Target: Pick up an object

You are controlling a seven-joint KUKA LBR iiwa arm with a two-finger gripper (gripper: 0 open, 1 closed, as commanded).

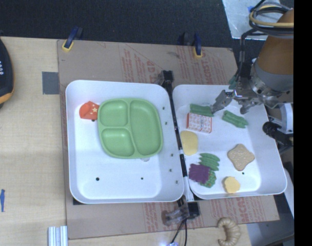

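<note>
Gripper (232,100) hangs spread open with nothing in it over the right bin (269,181)'s far edge, right between two green pea pods (201,109), so I'd pick one pod, center both fingers over it, and drop straight down before closing.

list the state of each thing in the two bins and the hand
hand: open, over the right bin, holding nothing
green divided plate: flat in the left bin, compartments bare
red piece: touching the plate's left edge
green pod: lying flat by one fingertip
red-and-white packet: flat
purple grapes: loose, ungrasped
</note>
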